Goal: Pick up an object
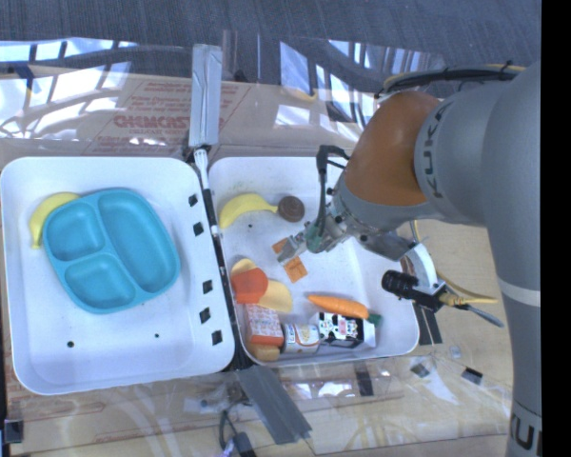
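Inside the right bin [400,336], the gripper [313,237], its opening impossible to judge, hangs among a banana [243,208], carrot [338,305] and milk carton [331,331].

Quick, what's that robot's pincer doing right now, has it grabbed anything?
Pincer: low in the right bin, near a small orange piece; whether it is open, shut or holding anything cannot be told.

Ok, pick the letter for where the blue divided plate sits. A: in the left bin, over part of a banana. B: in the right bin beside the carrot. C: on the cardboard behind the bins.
A: the blue divided plate lies in the left bin, covering part of a banana.
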You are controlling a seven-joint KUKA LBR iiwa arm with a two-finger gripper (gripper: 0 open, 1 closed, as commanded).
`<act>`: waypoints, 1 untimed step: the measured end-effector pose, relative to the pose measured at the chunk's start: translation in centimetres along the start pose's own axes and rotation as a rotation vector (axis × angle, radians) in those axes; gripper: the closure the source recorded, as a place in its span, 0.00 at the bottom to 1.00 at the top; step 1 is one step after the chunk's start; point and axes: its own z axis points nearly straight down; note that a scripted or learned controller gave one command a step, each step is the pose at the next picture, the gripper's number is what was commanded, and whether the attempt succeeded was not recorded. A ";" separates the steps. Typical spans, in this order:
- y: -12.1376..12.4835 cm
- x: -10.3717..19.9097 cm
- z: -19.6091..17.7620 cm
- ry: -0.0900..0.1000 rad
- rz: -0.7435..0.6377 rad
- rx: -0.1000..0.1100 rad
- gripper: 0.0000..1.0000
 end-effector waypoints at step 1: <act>1.0 1.9 -6.6 -0.001 -0.240 -0.002 1.00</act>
